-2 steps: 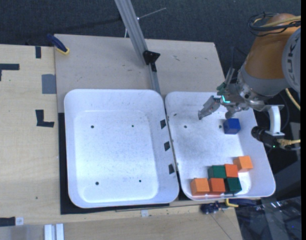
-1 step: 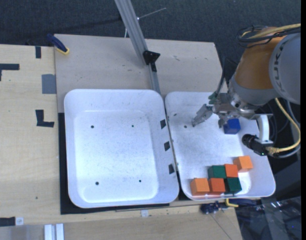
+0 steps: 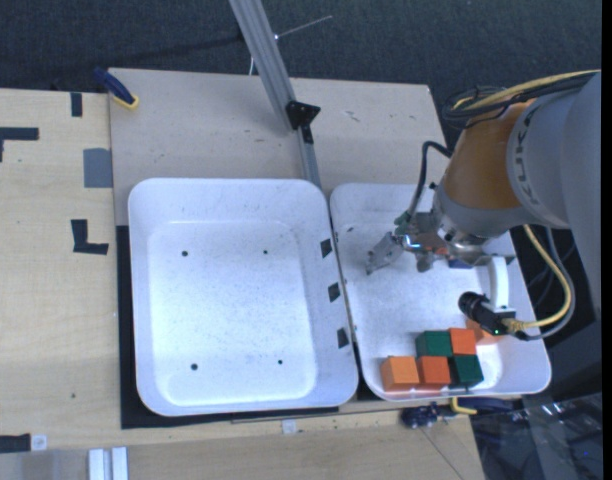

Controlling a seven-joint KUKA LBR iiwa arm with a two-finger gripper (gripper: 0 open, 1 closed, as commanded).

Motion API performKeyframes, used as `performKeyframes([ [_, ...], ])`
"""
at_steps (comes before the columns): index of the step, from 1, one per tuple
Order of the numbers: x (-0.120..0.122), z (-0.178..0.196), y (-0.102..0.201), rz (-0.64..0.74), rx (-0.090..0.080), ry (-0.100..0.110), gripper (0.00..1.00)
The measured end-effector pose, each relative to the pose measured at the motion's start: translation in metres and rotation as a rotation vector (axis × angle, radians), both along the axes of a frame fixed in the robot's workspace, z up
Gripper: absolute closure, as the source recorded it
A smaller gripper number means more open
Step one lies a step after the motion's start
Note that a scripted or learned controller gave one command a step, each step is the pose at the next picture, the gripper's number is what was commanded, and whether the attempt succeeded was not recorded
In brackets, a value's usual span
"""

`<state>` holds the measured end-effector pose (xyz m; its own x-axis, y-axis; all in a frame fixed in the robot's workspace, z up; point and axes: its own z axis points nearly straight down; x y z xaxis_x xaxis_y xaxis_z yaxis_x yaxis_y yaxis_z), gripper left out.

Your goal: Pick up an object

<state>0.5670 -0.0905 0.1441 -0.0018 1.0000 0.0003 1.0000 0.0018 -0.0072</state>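
Two bins sit side by side on the table (image 3: pixel 216 128), rims touching. The left bin (image 3: pixel 146 268) lies beside the right bin (image 3: pixel 371 358). A cluster of blocks (image 3: pixel 441 360) rests in the right bin's near corner. The end effector (image 3: pixel 386 253) hangs over the right bin, behind the blocks.

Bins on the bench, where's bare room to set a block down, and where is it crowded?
The left bin has bare white floor between all four walls. In the right bin, bare floor lies along its left wall, between the tool and the orange and green blocks. Its near right corner is crowded with those blocks.
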Motion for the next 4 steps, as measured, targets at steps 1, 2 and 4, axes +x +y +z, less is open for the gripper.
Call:
performKeyframes([
  [1,-0.002,-0.054,0.001,0.0,-0.001,0.0,0.0],
  [2,-0.001,-0.041,0.001,0.001,0.001,-0.003,1.0],
  [4,0.012,0.061,-0.01,0.0,-0.002,-0.012,1.0],
])
